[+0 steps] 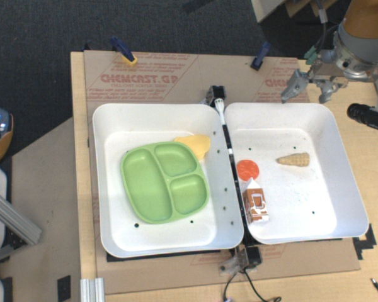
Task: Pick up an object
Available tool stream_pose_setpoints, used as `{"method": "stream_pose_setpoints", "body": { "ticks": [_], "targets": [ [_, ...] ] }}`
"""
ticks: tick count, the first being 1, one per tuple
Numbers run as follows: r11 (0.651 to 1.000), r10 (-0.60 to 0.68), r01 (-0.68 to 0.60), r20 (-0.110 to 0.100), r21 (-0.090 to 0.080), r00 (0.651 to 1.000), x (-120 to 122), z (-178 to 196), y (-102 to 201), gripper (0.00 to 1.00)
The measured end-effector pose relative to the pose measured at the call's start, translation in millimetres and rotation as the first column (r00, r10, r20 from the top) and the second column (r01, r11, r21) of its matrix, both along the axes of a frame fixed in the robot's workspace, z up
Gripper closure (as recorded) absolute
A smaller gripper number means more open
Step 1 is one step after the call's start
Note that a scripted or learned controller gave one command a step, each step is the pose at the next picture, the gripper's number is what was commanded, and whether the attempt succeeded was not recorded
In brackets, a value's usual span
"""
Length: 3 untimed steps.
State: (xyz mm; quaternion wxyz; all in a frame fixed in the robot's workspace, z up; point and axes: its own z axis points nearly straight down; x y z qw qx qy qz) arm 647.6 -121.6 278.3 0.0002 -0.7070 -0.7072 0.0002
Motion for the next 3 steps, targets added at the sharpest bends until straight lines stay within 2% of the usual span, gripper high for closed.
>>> {"method": "stream_pose_setpoints", "body": {
  "ticks": [1, 2, 3],
  "targets": [
    [1.000, 0.007, -0.006, -0.010, 0.004, 1.000, -0.3, -96.9, 69.8, 0.00],
    [1.000, 0.001, -0.001, 0.004, 0.000, 1.000, 2.2, -78.9, 64.9, 1.00],
    [1.000, 0.003, -0.003, 0.023, -0.002, 1.000, -7.0, 154.1, 79.2, 1.00]
  ]
}}
